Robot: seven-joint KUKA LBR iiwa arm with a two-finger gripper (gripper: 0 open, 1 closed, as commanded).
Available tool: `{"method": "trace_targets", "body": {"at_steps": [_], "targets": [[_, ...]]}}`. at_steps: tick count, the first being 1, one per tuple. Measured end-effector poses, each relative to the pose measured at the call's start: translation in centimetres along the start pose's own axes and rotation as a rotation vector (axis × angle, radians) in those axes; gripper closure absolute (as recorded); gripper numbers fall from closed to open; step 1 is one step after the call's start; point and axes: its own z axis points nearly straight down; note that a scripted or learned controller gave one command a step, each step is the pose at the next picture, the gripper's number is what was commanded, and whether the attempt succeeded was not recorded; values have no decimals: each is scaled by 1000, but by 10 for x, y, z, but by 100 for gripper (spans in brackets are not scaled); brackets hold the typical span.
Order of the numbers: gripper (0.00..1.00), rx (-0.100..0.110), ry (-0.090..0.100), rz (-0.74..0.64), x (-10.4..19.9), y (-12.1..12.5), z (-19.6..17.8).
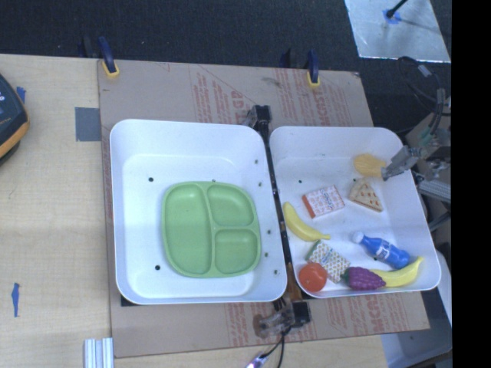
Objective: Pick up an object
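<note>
gripper [399,162] at right bin's [337,140] far right rim, finger state unclear | toys in right bin: banana [301,225], blue bottle [383,249], tomato [312,277] | green divided plate [210,229] in left bin [138,140]

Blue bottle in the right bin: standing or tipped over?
Tipped over. The blue bottle lies on its side on the right bin's floor, white cap pointing left, beside a banana.

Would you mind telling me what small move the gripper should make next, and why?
Probably a short move inward and down toward the yellow piece. The gripper sits at the right bin's far right rim, just beside that piece, and nothing shows between its fingers, so it looks like the nearest thing to try.
</note>
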Motion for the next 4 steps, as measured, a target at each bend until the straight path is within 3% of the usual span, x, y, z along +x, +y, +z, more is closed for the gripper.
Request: {"method": "trace_targets", "body": {"at_steps": [1,2,3,4], "targets": [[0,7,2,0,1,14,90],[0,6,1,-2,1,47,155],[0,4,2,0,0,83,153],[0,1,0,2,-1,32,41]]}}
